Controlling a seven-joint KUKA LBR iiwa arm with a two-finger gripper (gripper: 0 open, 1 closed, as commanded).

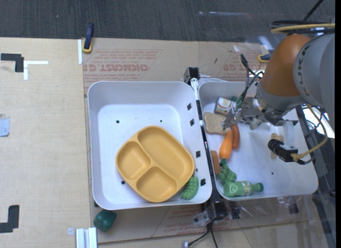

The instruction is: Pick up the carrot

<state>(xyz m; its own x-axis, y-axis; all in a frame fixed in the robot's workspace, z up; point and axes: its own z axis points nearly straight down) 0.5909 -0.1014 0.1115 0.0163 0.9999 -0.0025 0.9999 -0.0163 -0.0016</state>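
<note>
Two white bins sit side by side on the bench, the left bin (101, 135) in the middle of the frame and the right bin (287, 180) toward the right edge. In the left one lies a yellow tray (154, 162) with three wells, and a green vegetable (190, 188) rests against its lower right corner. The arm (290, 71) comes in from the upper right, its orange band plain to see, with the gripper (233, 118) low over the right bin's upper left part. Its fingers look close together just above the carrot (227, 144), though I can't tell whether they pinch it. The carrot lies tilted in the right bin, below a bread slice (214, 124) and a small can (225, 104). Lower down lie a green bottle (242, 188) and a green toy (227, 173).
</note>
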